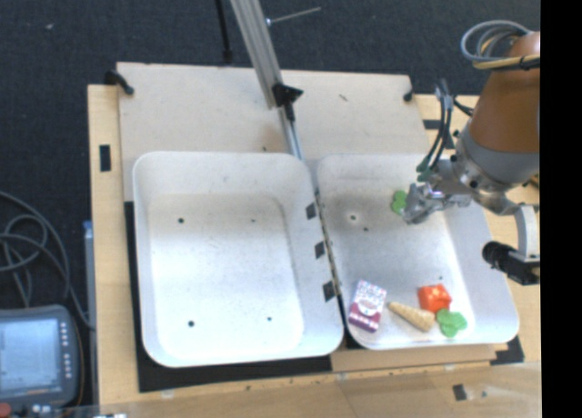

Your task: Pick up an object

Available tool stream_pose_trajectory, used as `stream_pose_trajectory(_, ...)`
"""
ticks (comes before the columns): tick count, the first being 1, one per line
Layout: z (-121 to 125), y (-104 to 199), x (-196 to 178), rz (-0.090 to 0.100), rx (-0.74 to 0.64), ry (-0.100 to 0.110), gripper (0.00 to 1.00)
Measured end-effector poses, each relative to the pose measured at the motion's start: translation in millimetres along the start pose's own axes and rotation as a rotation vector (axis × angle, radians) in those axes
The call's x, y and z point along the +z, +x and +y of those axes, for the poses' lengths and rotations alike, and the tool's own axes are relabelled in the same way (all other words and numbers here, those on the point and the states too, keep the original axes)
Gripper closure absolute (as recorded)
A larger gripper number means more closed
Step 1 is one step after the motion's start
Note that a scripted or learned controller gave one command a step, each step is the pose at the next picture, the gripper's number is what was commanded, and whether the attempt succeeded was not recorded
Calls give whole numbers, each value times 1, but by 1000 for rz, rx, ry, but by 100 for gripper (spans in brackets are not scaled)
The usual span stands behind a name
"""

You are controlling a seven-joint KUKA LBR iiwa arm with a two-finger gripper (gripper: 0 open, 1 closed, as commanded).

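bench inventory, left to right: two bins, four loose items, one item at the gripper

we start at the far left, where a grey monitor [32, 353] sits at the lower corner beside loose black cables [36, 234] on the dark floor. next we list the wooden bench [200, 107], and on it the left bin [227, 253], a shallow white tray with a few dark specks on its floor. a slanted aluminium rail [255, 30] runs down from the top edge and ends near the seam between the trays.

the right bin [382, 225] lies just beside the left one, their rims touching along the middle. along its near edge we count four things in a loose row: a purple and white carton [366, 306] closest to the seam, a tan cone-shaped piece [413, 316] just right of it, an orange-red block [434, 297] above and right of the cone, and a green lump [451, 322] touching the block's lower side.

higher in the same bin, well apart from that row, a small green object [399, 201] sits against the tip of the gripper [416, 205]. we cannot tell whether it is held. the grey arm [496, 125] reaches in from the right.
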State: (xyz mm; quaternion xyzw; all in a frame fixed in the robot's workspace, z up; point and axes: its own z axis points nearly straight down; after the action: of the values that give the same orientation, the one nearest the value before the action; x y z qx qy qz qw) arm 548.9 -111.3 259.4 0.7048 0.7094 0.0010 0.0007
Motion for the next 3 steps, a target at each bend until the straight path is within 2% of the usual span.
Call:
stream_pose_trajectory(1,-11,60,9,1,-1,2,100)
stream_pose_trajectory(2,-21,107,22,0,0,2,100)
stream_pose_trajectory(3,-27,154,13,1,-1,-1,100)
